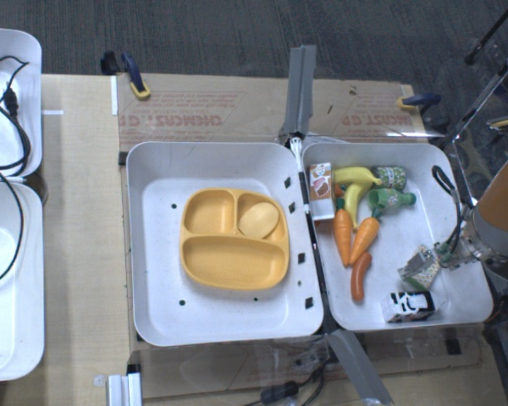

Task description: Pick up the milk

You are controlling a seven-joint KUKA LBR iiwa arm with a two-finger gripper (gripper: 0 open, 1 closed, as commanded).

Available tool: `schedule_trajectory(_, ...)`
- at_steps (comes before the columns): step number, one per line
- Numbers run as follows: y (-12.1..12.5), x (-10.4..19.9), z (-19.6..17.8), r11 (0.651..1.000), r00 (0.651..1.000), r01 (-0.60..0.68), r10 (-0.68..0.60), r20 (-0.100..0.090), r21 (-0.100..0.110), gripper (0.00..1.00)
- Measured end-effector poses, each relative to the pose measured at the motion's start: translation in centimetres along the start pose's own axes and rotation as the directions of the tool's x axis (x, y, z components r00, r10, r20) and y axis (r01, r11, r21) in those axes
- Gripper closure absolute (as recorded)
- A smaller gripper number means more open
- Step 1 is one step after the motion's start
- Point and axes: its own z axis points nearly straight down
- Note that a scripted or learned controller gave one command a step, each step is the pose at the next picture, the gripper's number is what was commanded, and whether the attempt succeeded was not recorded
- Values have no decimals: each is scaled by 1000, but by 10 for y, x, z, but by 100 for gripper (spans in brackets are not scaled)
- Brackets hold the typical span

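A: Item one, jaws. State?

B: Cannot tell. The gripper sits low over the right bin, and its tip is too small and cluttered to read as spread or pressed together. Nothing shows pinched in it.

A: Item two, the milk.

B: I take it to be the small black-and-white carton. It lies in the right bin near the front rim, just in front of the gripper. Whether the two touch, I cannot tell.

A: Progress?

B: By my reading, the approach is made and the grasp is not. The milk looks to rest on the bin floor, so closing on it and lifting are both left.

A: Right bin, other contents?

B: A box against the left wall; a banana beside it; two green pieces, kind unclear; three carrots in a cluster at the middle. All stand well apart from the milk.

A: Left bin?

B: One yellow divided plate, flat at the centre, with a pale round piece in its upper right compartment.

A: Hazards?

B: The milk is close to the front wall, which may crowd a grasp.
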Motion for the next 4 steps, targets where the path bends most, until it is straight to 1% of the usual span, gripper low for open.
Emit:
schedule_trajectory(1,54,72,0,932,932,-363,363,2,3,0)
schedule_trajectory(2,-4,5,6,943,943,-332,332,-5,18,0)
schedule_trajectory(3,-3,13,6,910,910,-414,414,0,18,0)
schedule_trajectory(4,8,56,7,962,962,-272,272,-2,19,0)
